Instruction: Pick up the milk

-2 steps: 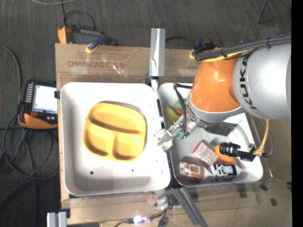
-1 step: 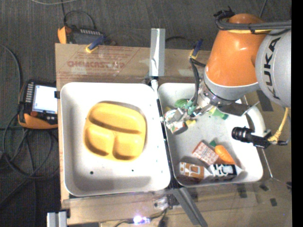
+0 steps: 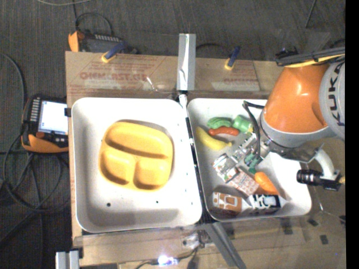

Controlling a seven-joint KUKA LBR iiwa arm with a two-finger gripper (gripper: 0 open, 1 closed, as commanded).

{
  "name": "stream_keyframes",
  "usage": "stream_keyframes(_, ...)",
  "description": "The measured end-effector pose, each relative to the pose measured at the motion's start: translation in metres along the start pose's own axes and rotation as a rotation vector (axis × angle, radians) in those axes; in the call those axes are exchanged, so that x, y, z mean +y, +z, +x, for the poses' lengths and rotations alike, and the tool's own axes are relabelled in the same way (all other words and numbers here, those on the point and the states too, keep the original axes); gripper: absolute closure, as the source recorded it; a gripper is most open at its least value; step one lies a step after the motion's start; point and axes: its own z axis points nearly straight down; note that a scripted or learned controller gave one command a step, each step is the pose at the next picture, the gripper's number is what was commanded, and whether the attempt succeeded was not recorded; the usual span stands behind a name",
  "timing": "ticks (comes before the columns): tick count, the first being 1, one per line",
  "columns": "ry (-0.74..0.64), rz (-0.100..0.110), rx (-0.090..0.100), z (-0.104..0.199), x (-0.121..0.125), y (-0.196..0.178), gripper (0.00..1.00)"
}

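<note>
The milk looks to be the small black-and-white carton [image 3: 265, 202] lying on its side at the front of the right bin [image 3: 297, 206]. My gripper [image 3: 247, 151] hangs low over the middle of that bin, below the orange wrist band. It is directly above a white packet with red and green print [image 3: 225, 167] and well behind the carton. Nothing shows as held in it.
Around the gripper lie a banana [image 3: 210, 139], a red chili [image 3: 224, 131], a green pepper [image 3: 240, 123], a carrot [image 3: 265, 182] and a brown carton [image 3: 226, 203]. The left bin [image 3: 90, 206] holds a yellow divided tray [image 3: 137, 155]. The arm covers the right bin's far right side.
</note>
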Motion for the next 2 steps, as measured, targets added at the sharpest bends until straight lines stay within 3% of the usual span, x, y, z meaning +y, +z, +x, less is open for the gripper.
stream_keyframes(1,0.236,0.002,0.003,-0.001,0.018,0.033,1.00)
stream_keyframes(2,0.051,-0.002,-0.001,0.017,0.003,-0.076,1.00)
